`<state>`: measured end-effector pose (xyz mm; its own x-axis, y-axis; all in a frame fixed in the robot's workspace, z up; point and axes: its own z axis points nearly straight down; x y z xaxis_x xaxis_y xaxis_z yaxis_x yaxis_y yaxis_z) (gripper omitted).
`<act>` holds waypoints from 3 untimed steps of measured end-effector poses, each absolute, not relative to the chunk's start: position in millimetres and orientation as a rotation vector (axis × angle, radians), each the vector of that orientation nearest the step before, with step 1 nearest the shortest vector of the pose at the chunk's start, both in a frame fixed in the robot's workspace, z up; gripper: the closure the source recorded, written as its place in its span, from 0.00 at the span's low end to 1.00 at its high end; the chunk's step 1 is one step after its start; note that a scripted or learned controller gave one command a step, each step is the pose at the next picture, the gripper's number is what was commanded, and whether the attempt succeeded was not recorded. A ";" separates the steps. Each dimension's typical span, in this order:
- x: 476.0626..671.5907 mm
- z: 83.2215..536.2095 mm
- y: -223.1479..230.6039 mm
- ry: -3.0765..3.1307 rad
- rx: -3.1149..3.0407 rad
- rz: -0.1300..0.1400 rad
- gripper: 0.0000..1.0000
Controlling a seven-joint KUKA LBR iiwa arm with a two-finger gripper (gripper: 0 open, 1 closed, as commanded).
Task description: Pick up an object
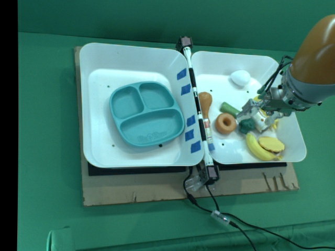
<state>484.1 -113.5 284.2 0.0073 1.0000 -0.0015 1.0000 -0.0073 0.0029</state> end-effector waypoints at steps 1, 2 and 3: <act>550.2 201.8 -119.8 2.210 2.227 0.002 0.00; 559.3 187.8 -99.7 2.202 2.221 0.010 0.00; 562.5 202.6 -103.2 2.182 2.220 0.020 1.00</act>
<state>562.5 -103.2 202.6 0.0174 0.9998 -0.0108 0.9994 -0.0171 0.0291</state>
